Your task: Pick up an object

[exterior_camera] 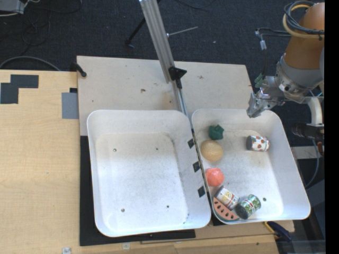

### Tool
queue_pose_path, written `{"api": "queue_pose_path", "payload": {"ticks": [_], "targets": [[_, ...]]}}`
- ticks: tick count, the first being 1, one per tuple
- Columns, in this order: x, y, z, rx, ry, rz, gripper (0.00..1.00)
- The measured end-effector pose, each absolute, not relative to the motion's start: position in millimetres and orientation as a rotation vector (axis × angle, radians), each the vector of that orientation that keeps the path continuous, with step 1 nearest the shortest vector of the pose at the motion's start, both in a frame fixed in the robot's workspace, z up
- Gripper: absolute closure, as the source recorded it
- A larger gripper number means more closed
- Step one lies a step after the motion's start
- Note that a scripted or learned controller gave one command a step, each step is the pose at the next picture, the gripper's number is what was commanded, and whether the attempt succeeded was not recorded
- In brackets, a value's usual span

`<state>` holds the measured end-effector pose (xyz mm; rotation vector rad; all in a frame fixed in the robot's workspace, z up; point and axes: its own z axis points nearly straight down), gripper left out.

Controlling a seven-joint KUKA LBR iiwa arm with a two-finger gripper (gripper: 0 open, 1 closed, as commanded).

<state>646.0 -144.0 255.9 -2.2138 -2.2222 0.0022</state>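
Approach step, nothing grasped yet; gripper [254, 110] above the far rim of the right bin [288, 157], no object between its fingers, opening too small to tell; next move likely a descent over a chosen object with fingers spread. Candidates all in right bin: white patterned cup [257, 143] on its side, nearest; green lumpy toy [215, 132]; tan smooth ball [212, 151]; orange-red ball [214, 177]; labelled can [226, 197] and dark-ended can [248, 205] lying near front rim; watermelon slice [225, 211]. Round ones likely to roll.
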Motion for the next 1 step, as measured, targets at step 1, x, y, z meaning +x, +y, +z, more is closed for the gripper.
{"api": "queue_pose_path", "payload": {"ticks": [1], "targets": [[637.1,-96.3,242.0,-2.214,-2.222,0.003,1.00]]}}
